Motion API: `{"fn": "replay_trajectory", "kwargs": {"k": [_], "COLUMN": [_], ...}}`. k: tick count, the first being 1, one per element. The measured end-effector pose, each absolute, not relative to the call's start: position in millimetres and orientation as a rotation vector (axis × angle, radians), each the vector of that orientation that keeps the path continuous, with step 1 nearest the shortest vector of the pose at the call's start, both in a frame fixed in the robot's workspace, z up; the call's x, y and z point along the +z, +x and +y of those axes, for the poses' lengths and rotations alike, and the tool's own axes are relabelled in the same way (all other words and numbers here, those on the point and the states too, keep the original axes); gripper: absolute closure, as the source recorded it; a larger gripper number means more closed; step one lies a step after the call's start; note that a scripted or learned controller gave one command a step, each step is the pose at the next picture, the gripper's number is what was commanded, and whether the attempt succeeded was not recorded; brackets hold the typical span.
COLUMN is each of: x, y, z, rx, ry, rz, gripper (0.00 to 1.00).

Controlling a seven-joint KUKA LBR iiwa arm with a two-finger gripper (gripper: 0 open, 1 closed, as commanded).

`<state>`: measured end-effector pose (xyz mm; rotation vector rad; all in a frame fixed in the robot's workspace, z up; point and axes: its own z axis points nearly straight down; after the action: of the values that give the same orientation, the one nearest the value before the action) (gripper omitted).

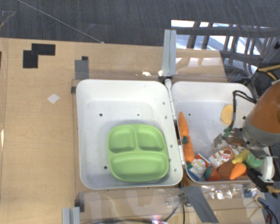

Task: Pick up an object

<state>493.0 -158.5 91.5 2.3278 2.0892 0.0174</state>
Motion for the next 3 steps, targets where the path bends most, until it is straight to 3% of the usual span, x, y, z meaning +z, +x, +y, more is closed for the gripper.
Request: {"fn": "replay_trajectory", "kwargs": {"k": [1,2,3], "x": [92.2,101.4,101.2], "y": [493.8,497.3,497.1], "z": [-154.4,-149.9,-149.9], "rx": [0.015,0.027,0.027], "ry": [2.265,2.262,2.263], "rz": [2.142,2.154,2.154], "gripper": [0.0,1.0,0.0]}}
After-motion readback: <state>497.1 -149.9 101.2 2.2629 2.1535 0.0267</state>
